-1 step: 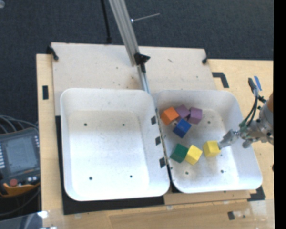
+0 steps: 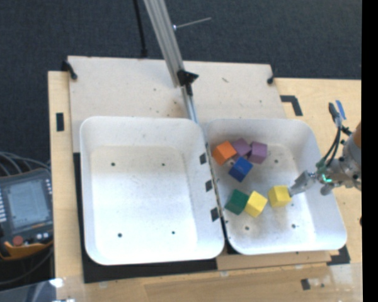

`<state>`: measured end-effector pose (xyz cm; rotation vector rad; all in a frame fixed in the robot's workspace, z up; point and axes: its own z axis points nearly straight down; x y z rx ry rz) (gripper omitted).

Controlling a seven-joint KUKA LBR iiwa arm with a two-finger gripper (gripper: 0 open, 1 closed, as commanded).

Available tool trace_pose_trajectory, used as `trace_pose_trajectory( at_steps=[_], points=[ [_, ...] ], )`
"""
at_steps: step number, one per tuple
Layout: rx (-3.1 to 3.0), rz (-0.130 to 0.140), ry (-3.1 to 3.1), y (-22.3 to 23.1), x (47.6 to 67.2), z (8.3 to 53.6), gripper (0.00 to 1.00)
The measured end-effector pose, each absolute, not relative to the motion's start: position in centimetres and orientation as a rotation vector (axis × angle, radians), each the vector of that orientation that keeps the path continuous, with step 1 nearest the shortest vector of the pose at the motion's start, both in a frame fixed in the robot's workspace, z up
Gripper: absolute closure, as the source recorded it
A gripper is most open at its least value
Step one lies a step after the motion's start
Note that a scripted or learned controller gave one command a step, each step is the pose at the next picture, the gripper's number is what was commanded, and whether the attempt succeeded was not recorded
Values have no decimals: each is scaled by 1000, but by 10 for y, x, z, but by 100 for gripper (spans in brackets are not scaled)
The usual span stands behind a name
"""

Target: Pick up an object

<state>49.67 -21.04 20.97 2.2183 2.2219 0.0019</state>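
Your fingers [image 2: 300, 182] reach in over the right bin [image 2: 321, 231] from its right rim, and you cannot tell from this view whether they are wide or narrow; nothing shows between them. Just beside their tip, toward the bin's middle, lies a yellow cube [image 2: 279, 195], so close that contact cannot be ruled in or out. Farther from the fingers on that same side sit a second yellow cube [image 2: 256, 203] and a green cube [image 2: 237, 201], touching each other. Up and away from the fingers you have a cluster: a blue cube [image 2: 240, 168], an orange cube [image 2: 224, 151] and two purple cubes [image 2: 251, 149]. Well apart from the fingers, past the shared rim, is the left bin [image 2: 97, 143]. Both bins rest on a pale wooden worktop [image 2: 60, 99] with a lighter board [image 2: 126, 87] behind them. A slanted metal rail [image 2: 164, 36] rises over dark carpet [image 2: 50, 17], and a teach pendant [image 2: 20, 212] lies at the far left.
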Motion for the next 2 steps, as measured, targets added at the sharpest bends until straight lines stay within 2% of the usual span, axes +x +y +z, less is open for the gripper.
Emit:
trace_pose_trajectory(
  at_steps=[1,2],
  points=[
    [2225,-5,2223,-213,490,149,0],
    [2221,-1,2217,-215,490,99,0]
  ],
)
